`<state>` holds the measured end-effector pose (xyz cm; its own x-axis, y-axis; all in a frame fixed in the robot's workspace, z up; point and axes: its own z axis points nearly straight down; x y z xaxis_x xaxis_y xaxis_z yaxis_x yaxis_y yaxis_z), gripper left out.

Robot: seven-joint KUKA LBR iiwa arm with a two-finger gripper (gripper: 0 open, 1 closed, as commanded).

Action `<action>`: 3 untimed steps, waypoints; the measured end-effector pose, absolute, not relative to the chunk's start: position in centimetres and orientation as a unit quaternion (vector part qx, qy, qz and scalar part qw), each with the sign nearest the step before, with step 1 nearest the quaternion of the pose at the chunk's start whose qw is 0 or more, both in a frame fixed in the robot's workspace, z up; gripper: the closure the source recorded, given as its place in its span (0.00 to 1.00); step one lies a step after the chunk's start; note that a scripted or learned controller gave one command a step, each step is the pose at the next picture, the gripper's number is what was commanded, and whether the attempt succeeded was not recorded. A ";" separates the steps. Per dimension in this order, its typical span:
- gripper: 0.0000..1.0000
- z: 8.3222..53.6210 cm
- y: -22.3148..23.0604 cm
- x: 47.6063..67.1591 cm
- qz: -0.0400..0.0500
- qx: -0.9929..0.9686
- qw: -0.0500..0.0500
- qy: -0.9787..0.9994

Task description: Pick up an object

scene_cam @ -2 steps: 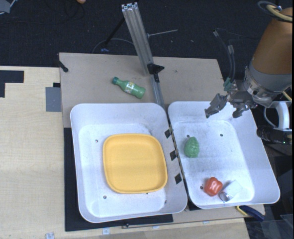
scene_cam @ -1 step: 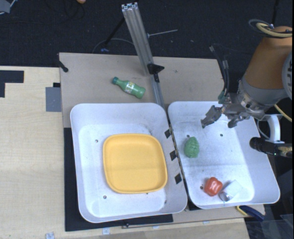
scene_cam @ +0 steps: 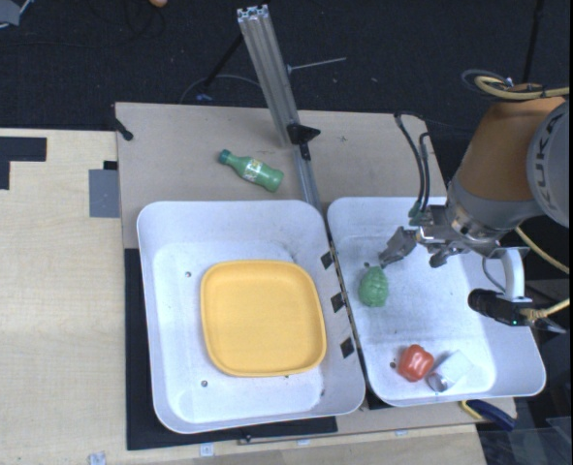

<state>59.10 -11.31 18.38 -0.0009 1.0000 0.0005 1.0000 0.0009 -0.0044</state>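
- The arm [scene_cam: 519, 163] reached in from the right, and its pincer [scene_cam: 414, 247] hung over the upper part of the right bin [scene_cam: 504, 356].
- The fingers could not be made out clearly enough to tell whether they were spread or pressed together; nothing was seen between them.
- A green lumpy object [scene_cam: 373, 288] lay in the right bin near its left wall, just below and left of the pincer and apart from it.
- A red object [scene_cam: 415, 362] rested near the bin's front edge, with a small pale item [scene_cam: 451, 371] just beside it on the right.
- The left bin [scene_cam: 165, 260] held a yellow plate [scene_cam: 263, 317], lying flat.
- A green bottle [scene_cam: 252, 170] lay on its side on the bench [scene_cam: 364, 153] behind the left bin.
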 end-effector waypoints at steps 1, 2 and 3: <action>0.00 14.1 -11.3 59.3 0.001 -0.707 0.002 -0.707; 1.00 15.3 -11.4 59.4 0.000 -0.708 0.000 -0.706; 1.00 19.5 -11.3 59.3 -0.001 -0.707 -0.001 -0.707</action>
<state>59.35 -11.28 19.48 0.0008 1.0000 -0.0003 1.0000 -0.0008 0.0024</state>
